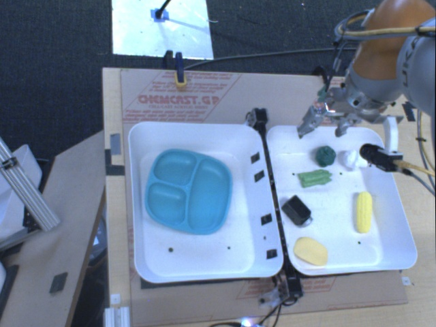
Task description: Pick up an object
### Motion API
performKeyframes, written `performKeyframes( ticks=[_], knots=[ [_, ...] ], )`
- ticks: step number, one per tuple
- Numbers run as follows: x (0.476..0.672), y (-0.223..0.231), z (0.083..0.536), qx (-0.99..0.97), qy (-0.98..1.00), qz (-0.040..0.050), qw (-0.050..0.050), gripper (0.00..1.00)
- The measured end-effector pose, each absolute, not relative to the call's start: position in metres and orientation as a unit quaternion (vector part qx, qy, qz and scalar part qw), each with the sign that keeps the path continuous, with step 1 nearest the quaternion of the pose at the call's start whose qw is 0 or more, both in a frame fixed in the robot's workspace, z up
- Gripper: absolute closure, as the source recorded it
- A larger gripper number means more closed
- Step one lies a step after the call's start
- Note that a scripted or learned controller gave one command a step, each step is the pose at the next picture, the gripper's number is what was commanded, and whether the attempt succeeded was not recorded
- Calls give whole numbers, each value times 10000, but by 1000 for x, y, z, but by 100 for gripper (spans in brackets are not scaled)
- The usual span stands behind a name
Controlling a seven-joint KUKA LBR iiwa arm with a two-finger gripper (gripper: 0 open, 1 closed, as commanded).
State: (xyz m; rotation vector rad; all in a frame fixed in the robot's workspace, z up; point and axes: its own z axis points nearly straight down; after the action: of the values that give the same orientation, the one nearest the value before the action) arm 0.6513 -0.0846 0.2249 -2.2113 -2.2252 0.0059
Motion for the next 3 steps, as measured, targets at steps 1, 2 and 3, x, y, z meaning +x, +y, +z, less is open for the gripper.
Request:
performKeyframes(
  ticks=[1, 2, 3],
  knots=[
    [659, -85, 162, -7057, -7085, 22, 26, 0],
    [664, -85, 98, -7050, -7092, 24, 31, 0],
    [666, -85, 110, -7042, -7100, 12, 17, 100]
  ],
)
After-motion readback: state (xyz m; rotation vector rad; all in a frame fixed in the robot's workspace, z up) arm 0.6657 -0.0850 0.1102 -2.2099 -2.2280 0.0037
